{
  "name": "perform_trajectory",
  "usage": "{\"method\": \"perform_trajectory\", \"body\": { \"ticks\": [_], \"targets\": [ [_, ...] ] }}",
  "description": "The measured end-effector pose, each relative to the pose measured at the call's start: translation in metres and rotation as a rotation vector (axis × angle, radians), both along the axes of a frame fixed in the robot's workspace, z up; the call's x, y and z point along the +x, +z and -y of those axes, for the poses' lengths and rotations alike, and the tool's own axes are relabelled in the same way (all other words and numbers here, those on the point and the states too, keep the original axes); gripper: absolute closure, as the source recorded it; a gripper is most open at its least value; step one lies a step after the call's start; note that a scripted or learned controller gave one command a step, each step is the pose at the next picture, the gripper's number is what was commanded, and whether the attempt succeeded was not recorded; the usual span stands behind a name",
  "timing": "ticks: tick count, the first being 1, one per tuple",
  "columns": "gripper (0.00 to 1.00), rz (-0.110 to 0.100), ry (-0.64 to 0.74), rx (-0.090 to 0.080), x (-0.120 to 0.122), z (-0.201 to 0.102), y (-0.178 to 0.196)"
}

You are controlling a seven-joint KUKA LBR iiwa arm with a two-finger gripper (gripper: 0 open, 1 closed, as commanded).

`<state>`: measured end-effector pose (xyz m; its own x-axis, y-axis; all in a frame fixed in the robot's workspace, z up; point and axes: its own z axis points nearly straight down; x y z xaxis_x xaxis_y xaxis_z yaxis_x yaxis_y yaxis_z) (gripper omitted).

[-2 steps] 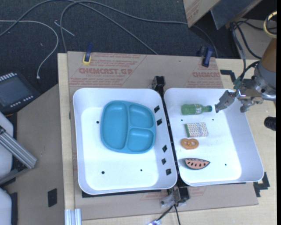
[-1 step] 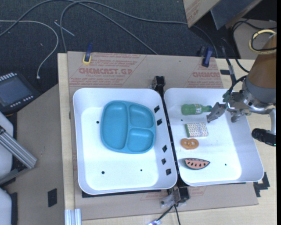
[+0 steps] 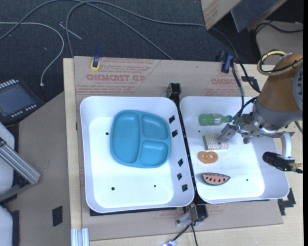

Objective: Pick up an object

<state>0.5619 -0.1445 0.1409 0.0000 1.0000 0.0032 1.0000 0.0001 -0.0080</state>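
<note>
Gripper point(image 3: 226, 136) right of centre, poised over green block point(image 3: 211, 141), jaw state unclear; next: descend, grasp.

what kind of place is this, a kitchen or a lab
Most likely a robotics lab bench, not a kitchen: a robot arm reaches over two white bins, the food is toys like a watermelon slice, and loose cables trail across the floor.

A brown cardboard worktop point(image 3: 144, 72) sits on a dark carpet floor point(image 3: 144, 24). White cables point(image 3: 53, 33) lie on the floor at the far left. A cardboard box point(image 3: 216, 12) is far right.
</note>
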Motion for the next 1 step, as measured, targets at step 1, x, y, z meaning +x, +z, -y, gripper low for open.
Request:
{"method": "perform_trajectory", "body": {
  "ticks": [1],
  "targets": [
    [0.0, 0.008, -0.001, -0.001, 0.0012, -0.0003, -0.0498]
  ]
}}
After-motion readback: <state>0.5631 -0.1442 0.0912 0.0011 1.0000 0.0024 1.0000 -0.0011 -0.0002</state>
